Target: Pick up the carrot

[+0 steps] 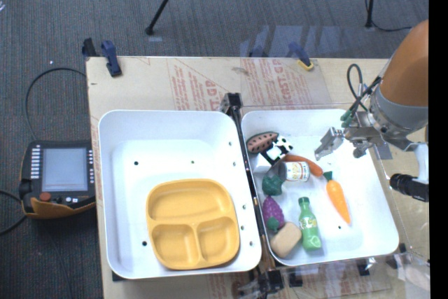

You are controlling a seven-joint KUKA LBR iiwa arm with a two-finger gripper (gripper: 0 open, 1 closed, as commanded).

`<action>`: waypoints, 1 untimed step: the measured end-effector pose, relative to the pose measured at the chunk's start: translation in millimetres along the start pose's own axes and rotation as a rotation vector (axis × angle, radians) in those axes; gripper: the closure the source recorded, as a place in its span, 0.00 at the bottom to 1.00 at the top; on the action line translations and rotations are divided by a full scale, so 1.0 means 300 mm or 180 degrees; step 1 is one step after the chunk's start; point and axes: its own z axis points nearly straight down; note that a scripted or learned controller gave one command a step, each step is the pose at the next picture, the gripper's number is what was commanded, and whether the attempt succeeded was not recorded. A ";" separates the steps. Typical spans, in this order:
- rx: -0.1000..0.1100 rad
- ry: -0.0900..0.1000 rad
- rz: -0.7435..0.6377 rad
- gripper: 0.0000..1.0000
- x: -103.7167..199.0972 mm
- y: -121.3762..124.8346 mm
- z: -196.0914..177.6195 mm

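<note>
The end effector [334, 142] hangs at the right of the frame over the right bin [364, 238], above and left of the carrot [338, 199] and apart from it; positioned for descent, by judgement. Whether it is open or closed cannot be told. The carrot lies free, right of the bottle [309, 224]. The arm's upper part is cut off.

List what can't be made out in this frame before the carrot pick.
- Gripper: too small and blurred in the camera view to judge its state.
- Arm: cut off by the right edge.
- Small bottle: label too small to read.
- Second orange piece: partly hidden behind that bottle; the carrot itself lies unobstructed.
</note>
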 end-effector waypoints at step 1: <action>0.0006 0.0007 -0.0700 0.00 -0.122 -0.131 0.475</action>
